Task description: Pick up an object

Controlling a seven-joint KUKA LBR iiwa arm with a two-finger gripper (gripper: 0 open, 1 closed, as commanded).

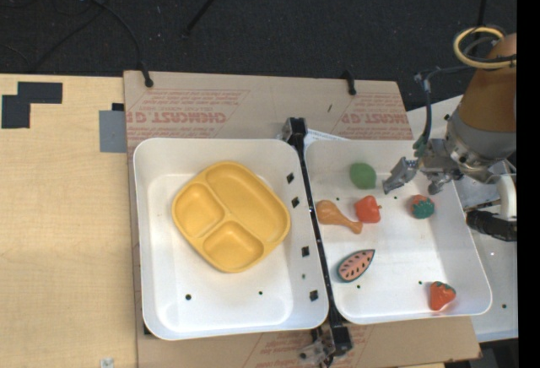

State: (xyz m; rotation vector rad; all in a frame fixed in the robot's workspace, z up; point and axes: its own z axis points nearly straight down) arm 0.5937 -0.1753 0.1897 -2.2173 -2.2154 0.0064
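Looking down on the worktop [59, 231], we are seeing the end effector [419, 175] hanging over the right bin [472, 307] with its two fingers spread apart and nothing between them. A small green and red piece [422, 207] is lying just below it, apart from the fingertips. A green ball [363, 175] is sitting to its left, near one finger. A red pepper [368, 208] and a chicken drumstick [337, 216] are lying further left and lower. A watermelon slice [356, 265] and a strawberry [441, 295] are resting well below it. A yellow divided plate [230, 215] is sitting in the left bin [160, 307], far to its left.
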